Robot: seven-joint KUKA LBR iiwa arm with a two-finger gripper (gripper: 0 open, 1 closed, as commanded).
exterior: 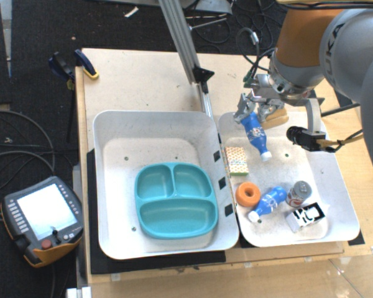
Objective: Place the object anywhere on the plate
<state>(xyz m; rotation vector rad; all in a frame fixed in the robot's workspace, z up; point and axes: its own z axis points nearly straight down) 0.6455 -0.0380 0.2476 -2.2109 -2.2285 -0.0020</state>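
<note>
Over the right bin (336, 166), the gripper (253, 112) grips a blue bottle (255, 135) between its fingers.

That bottle hangs tilted, white cap pointing down toward the bin floor. Beneath lie a patterned sponge (237, 160), an orange ring (248, 194), a second blue bottle (267, 202), a can (299, 193) and a black-and-white box (307, 215). Left bin (112, 135) holds the teal divided plate (174, 200), well apart from the gripper.

- We see a smooth, matt-looking teal plastic plate (174, 199).
- Both bins (112, 141) look like smooth white plastic.
- Bench (143, 79) is pale bare wood, and the blue bottle (255, 133) looks like glossy plastic.
</note>
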